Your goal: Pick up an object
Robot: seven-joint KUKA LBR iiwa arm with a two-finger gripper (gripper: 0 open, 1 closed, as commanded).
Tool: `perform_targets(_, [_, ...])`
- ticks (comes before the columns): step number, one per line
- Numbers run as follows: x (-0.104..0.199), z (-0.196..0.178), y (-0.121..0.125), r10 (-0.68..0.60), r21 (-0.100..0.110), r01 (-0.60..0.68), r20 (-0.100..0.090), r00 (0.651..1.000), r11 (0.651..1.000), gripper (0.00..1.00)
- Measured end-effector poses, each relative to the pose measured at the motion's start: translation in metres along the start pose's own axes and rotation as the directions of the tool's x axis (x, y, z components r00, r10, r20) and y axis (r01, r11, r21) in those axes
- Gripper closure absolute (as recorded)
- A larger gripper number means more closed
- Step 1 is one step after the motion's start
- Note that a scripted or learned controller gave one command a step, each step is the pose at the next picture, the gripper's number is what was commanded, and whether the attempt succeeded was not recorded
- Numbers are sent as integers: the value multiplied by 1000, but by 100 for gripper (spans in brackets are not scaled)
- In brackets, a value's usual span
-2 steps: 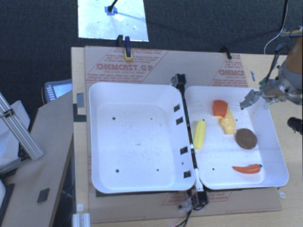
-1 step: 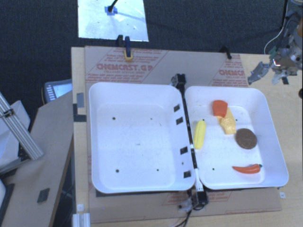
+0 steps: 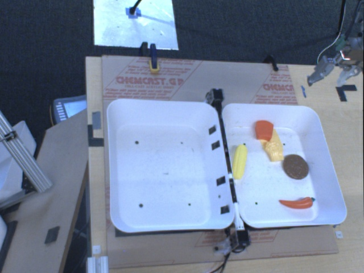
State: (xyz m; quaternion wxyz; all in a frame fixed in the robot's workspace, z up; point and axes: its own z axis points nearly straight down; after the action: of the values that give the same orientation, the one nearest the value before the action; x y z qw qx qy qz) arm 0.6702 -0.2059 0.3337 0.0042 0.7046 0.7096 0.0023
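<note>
Two white bins are seen side by side on the surface (image 3: 187, 73), which is covered by a brown sheet printed with red lettering. The left bin (image 3: 122, 115) and the right bin (image 3: 318, 124) are joined along a middle seam fitted with small dark clips.

Five things are found in the right bin. A corn cob (image 3: 239, 161) lies lengthwise near the bin's left wall, just beside the seam. An orange block (image 3: 263, 129) sits toward the far side, and a pale yellow piece (image 3: 274, 147) touches its near edge. A round brown disc (image 3: 296, 166) rests just beside the yellow piece, toward the right. A red chilli (image 3: 296, 203) with a dark stem end lies across the near part of the bin, well apart from the corn.

The tool (image 3: 335, 66) is seen at the upper right, above the surface beyond the far right corner of the right bin and well apart from every item. Nothing is held between its fingers; whether they are set wide or narrow cannot be told.

A yellow clamp (image 3: 153, 61) grips the far edge of the sheet. A grey square plate (image 3: 135, 16) lies on the dark floor beyond.
</note>
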Motion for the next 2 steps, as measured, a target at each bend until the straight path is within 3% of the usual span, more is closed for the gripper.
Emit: perform_targets(2, [0, -129, 0, 0, -1, 0, 0, 1000, 1000, 0])
